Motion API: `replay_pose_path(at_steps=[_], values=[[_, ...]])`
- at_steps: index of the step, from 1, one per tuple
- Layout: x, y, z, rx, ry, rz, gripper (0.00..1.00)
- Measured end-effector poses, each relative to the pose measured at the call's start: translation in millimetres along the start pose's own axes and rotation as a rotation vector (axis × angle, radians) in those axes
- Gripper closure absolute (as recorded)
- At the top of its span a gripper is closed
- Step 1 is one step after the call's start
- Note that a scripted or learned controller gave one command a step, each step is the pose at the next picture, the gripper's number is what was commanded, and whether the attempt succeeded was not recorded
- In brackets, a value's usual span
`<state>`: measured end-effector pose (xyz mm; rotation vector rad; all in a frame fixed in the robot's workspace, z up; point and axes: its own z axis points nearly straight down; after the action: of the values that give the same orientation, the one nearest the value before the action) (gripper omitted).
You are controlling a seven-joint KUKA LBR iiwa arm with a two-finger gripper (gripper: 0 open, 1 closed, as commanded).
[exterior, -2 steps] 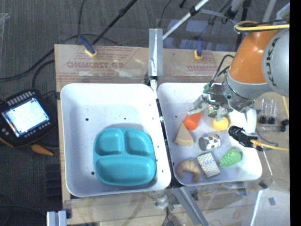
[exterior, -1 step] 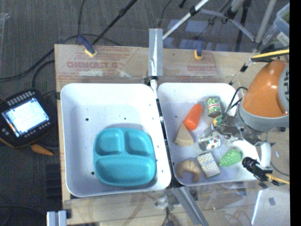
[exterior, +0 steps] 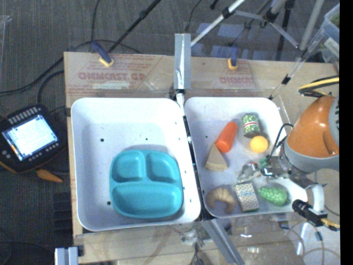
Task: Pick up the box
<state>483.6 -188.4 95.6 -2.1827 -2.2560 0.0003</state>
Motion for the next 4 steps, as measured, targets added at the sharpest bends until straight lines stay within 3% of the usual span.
replay_pose_path(at_steps=[1, 3, 4], values=[[39.4, 5.6, 4.9, -0.016, -0.011, -0.069, 0.00], [-9.0, 122.9, 6.3, -0.012, -0.008, -0.004, 0.00], [8.8, 171.8, 7.5, 0.029, -0.004, -0.043, 0.00]])
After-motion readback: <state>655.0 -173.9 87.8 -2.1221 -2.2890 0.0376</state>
